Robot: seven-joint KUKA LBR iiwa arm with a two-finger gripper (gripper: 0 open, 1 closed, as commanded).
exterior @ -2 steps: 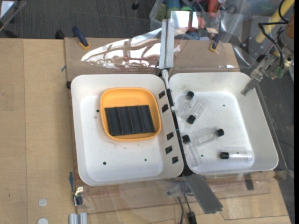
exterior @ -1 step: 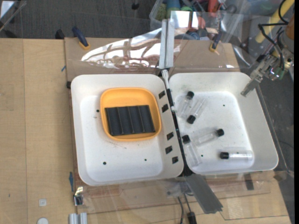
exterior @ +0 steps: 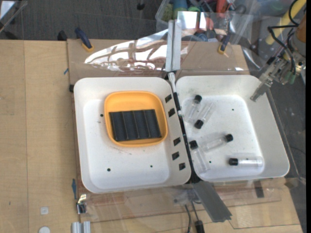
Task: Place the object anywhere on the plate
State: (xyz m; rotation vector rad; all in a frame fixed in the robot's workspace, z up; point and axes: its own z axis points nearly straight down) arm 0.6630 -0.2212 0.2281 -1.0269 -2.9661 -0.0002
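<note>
plate (exterior: 135, 101) – left bin (exterior: 92, 169) | vials (exterior: 245, 161) – right bin (exterior: 272, 149)

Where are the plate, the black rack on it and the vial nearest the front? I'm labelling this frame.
plate (exterior: 112, 102): camera view, on its bare orange rim, left bin.
rack (exterior: 134, 125): camera view, on its ridged middle.
vial (exterior: 248, 162): camera view, on its clear body, right bin.

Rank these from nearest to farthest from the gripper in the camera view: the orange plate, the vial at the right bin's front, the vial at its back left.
From the gripper:
1. Back-left vial, right bin, upper left.
2. Front vial, right bin, front edge.
3. Orange plate, left bin.
</note>
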